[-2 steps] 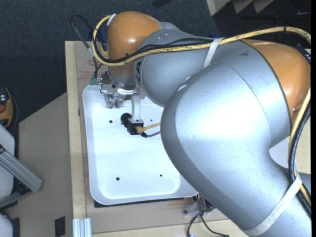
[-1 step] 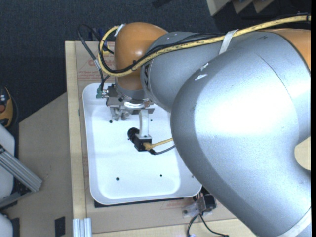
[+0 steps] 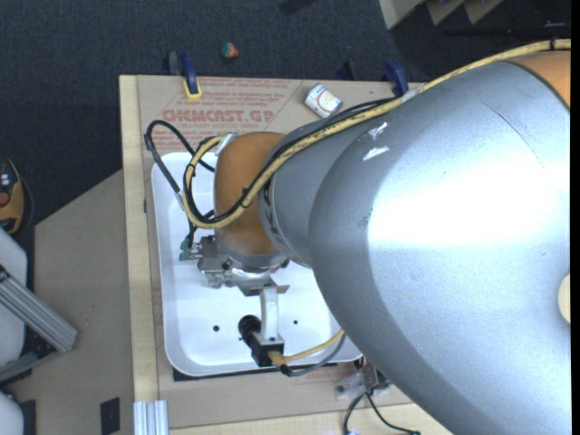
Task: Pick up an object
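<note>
Grey arm at 3 o'clock, wrist down; claw low in white bin at 8 o'clock, grip state cannot tell. Pickup judged not yet done.

The arm is smooth grey, softly glossy, like painted metal; orange band shiny; white bin smooth glossy plastic; bench matt pale wood; floor dark rough carpet.
</note>
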